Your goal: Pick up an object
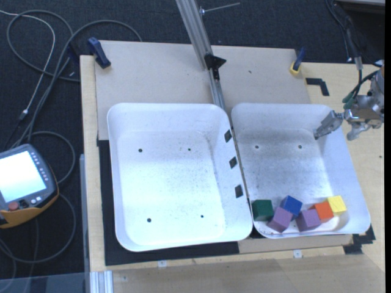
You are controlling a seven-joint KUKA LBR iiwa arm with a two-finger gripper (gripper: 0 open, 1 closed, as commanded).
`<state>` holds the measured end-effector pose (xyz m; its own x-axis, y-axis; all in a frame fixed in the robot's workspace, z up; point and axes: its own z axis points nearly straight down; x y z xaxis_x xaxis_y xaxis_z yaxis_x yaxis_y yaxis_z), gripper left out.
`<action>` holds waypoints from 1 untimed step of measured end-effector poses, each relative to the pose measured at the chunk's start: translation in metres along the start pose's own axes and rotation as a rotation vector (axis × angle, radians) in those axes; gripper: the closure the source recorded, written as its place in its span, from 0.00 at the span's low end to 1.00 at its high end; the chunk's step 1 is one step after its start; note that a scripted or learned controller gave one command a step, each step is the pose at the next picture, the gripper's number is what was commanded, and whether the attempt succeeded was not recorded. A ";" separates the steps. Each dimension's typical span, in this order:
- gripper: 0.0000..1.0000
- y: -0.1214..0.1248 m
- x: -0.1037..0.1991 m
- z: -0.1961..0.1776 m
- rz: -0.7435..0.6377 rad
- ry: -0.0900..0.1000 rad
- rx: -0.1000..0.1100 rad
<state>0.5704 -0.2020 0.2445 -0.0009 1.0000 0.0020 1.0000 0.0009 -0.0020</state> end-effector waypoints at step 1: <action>0.00 -0.026 0.013 0.041 0.001 0.001 0.005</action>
<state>0.5443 -0.1892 0.2039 -0.0001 1.0000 0.0034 1.0000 0.0001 -0.0070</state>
